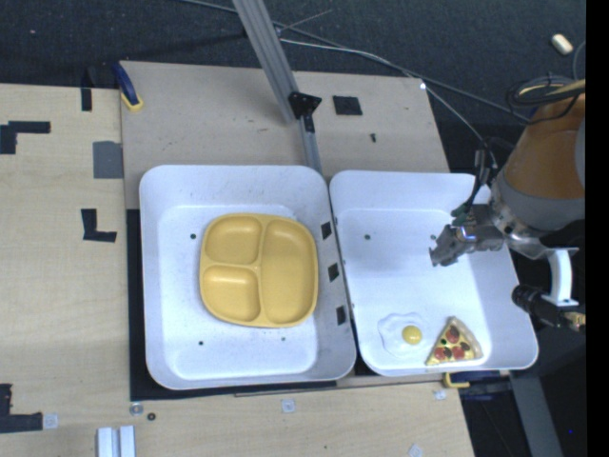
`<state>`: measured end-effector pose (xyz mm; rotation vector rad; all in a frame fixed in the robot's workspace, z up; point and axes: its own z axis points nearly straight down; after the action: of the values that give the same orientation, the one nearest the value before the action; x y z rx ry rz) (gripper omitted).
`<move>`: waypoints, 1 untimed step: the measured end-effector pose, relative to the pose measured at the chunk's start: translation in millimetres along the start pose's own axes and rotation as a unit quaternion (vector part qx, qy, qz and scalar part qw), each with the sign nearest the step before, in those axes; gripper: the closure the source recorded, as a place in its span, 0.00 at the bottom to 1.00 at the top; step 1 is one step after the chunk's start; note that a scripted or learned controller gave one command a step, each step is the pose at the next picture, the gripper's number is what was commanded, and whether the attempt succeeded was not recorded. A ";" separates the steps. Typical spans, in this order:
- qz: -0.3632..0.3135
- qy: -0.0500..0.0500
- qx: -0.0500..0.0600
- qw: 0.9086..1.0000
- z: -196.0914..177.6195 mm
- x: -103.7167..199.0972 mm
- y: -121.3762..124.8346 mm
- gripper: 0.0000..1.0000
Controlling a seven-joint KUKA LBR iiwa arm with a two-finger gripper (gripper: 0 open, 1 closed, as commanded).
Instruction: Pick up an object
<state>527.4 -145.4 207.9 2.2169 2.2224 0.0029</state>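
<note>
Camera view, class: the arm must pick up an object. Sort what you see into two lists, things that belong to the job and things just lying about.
Belonging to the job:
end effector, above the right bin
fried egg
pizza slice
yellow tray in the left bin

Lying about:
cables
metal pole
black tape marks

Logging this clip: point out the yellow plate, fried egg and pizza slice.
yellow plate (258,270), camera view, centre divider
fried egg (410,333), camera view, yolk
pizza slice (456,343), camera view, topping
</note>
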 end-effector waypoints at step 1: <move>0.000 0.000 0.001 1.000 -32.1 0.4 0.8 1.00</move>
<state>528.1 -145.0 240.0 2.2184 2.2222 0.0020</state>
